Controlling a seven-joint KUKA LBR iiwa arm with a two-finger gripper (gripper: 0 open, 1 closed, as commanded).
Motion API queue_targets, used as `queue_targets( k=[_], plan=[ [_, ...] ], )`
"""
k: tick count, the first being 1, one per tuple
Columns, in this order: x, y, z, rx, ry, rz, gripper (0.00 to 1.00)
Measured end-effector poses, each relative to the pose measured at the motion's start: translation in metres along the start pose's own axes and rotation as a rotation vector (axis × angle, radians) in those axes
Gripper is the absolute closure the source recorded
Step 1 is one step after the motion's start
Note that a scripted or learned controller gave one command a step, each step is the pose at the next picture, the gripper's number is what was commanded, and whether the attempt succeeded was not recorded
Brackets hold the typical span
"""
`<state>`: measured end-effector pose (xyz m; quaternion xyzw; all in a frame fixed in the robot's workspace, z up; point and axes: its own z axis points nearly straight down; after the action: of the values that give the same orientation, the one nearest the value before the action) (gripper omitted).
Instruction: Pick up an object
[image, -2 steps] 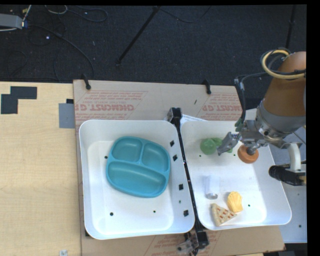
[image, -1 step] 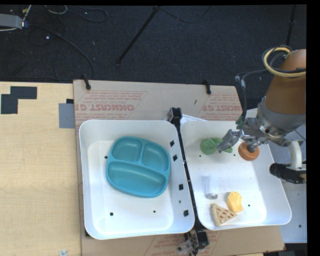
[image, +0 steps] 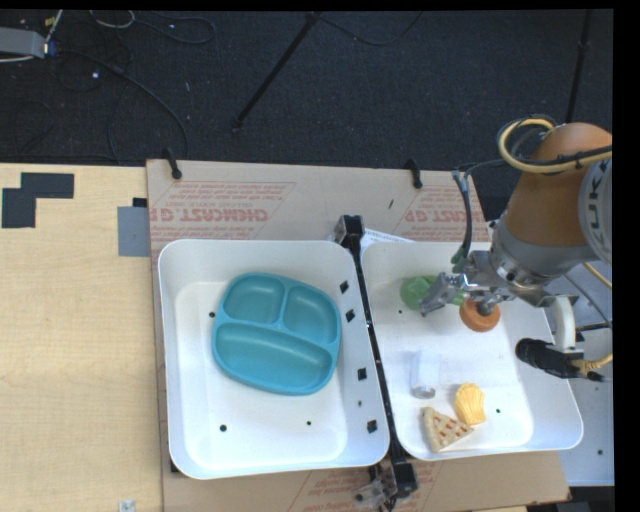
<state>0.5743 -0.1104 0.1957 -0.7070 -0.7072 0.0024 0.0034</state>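
My gripper (image: 445, 295) hangs over the back half of the right bin (image: 560, 425), reaching in from the right. A green round object (image: 414, 291) lies just to its left, touching or nearly touching the tip. An orange ball-like object (image: 481, 316) sits right under the wrist, partly hidden by it. Nearer the front lie a small clear cylinder (image: 423, 372), a yellow lumpy object (image: 470, 404) and a tan wedge like a sandwich piece (image: 443, 428). I see nothing lifted off the bin floor.
The left bin (image: 185, 420) holds a teal divided plate (image: 277, 332). A black divider (image: 365, 340) runs between the bins. Black cables and a fitting (image: 548, 356) trail at the right bin's right edge. Cardboard lies under both bins.
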Motion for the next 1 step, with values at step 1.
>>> queue_targets(
  k=[1],
  plan=[
    [0.0017,0.0006,0.0648,0.002,0.001,0.0,0.0]
  ],
)
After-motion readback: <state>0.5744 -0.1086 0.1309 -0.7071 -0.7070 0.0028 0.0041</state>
